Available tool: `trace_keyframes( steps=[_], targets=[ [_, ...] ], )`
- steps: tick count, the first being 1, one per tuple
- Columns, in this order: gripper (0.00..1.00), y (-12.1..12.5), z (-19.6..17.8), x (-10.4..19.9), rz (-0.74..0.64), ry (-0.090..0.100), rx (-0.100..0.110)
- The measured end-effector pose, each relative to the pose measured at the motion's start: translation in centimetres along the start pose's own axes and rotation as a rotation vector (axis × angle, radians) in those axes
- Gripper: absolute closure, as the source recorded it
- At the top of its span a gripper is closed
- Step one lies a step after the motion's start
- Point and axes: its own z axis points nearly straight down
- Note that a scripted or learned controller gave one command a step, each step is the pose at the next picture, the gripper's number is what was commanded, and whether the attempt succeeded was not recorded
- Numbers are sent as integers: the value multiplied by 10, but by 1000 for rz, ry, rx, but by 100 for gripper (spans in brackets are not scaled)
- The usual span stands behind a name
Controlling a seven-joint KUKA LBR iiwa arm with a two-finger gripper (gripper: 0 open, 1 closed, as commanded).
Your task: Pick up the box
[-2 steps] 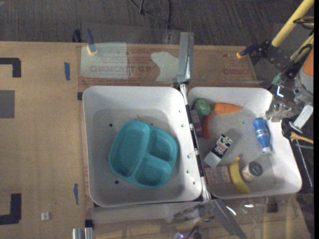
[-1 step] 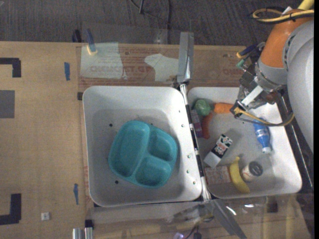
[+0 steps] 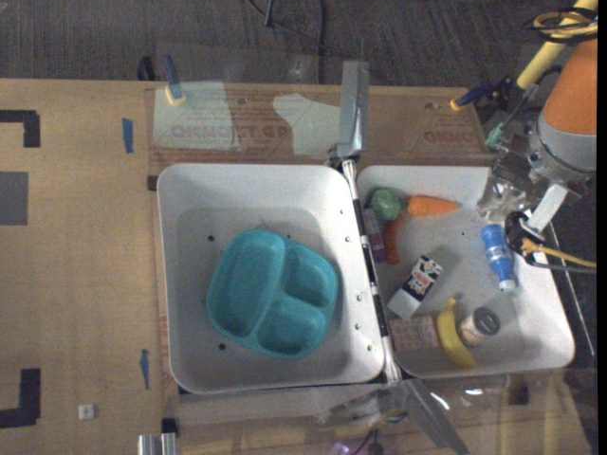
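Your small white-and-black carton box (image 3: pixel 415 287) lies flat in the right white bin (image 3: pixel 560 349), lower middle, long axis diagonal, dark end pointing up-right. Just below it: yellow banana (image 3: pixel 452 337), round jar (image 3: pixel 477 324). Beyond: blue bottle (image 3: pixel 496 254), orange carrot (image 3: pixel 432 206), green fruit (image 3: pixel 385 203). Left white bin (image 3: pixel 180 254) holds a teal divided plate (image 3: pixel 272 293). Your end effector (image 3: pixel 520 195) hovers at the right bin's far edge; finger state unclear. Tan wooden table (image 3: pixel 66 282), dark floor behind.

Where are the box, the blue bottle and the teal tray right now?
box (image 3: pixel 418 285), camera view, on its black-and-white printed face.
blue bottle (image 3: pixel 496 255), camera view, on the middle of its body.
teal tray (image 3: pixel 273 294), camera view, on the ridge between its compartments.
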Motion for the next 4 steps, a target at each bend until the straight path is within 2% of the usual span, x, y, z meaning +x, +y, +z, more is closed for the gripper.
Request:
trace_keyframes(
  steps=[1, 2, 3, 4],
  targets=[
    [100, 29, -41, -15, 536, 0, -2],
    [100, 20, -16, 60, 393, 0, 2],
    [100, -10, 42, 78, 504, -1, 3],
    [100, -41, 41, 178, 751, 3, -1]
  ],
)
